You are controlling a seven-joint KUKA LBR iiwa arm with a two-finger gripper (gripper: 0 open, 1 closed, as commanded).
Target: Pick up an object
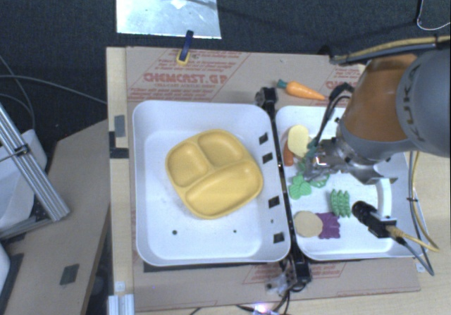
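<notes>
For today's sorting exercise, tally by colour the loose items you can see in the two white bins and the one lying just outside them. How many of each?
Yellow: 2, the divided plate and a pale yellow piece
Green: 2, a leafy piece and a ridged piece
Tan: 1, a round disc
Purple: 1, a flat piece
Orange: 1, the carrot outside the bins
Total: 7

A grey arm (412, 106) with an orange band reaches in from the right, bent down over the right bin. Its wrist points toward that bin's left edge, and the gripper (316, 163) hangs low near the middle of that edge.
</notes>
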